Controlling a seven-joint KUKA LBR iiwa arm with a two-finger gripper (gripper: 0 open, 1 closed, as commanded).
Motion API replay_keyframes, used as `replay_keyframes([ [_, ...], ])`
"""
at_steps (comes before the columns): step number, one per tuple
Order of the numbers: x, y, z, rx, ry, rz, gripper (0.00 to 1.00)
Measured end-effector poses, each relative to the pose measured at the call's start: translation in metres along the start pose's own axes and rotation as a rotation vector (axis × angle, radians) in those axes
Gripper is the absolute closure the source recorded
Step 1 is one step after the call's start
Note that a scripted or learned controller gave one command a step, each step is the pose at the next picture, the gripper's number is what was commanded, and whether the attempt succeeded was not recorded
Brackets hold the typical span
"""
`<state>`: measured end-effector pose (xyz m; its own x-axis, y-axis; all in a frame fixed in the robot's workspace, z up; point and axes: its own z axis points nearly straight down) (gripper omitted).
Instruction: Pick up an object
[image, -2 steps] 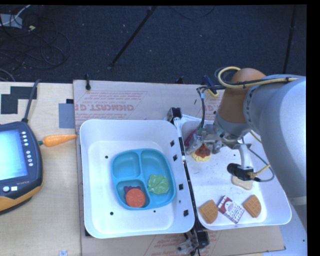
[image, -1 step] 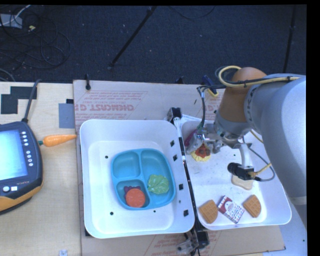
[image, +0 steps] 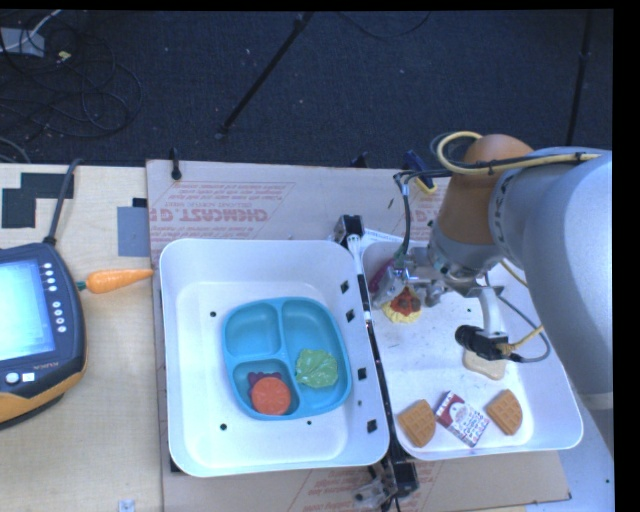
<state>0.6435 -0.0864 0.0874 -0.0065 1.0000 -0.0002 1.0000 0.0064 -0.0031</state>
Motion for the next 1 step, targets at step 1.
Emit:
replay_keyframes([
  [1,0.0021,-0.0002,0.0002,0.000,0.000,0.002,0.00],
])
